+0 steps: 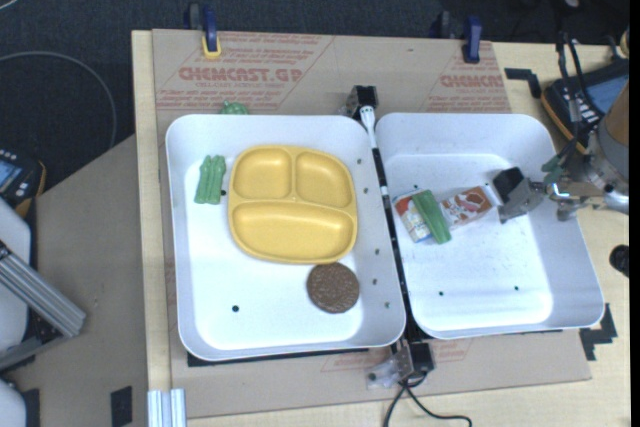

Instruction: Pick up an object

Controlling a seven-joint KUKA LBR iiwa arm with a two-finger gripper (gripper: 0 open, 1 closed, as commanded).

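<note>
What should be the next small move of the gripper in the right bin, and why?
Probably a short move toward the left of the view, then down. The gripper sits in the right bin, just right of the red and white packet and the green piece, and nothing shows between its fingers. Those are the nearest things to pick.

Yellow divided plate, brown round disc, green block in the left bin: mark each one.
Yellow divided plate (292,233): camera view, left bin, on the floor of its large front compartment.
Brown round disc (332,287): camera view, on the middle of its top face.
Green block (210,180): camera view, on its middle, left of the plate.
</note>
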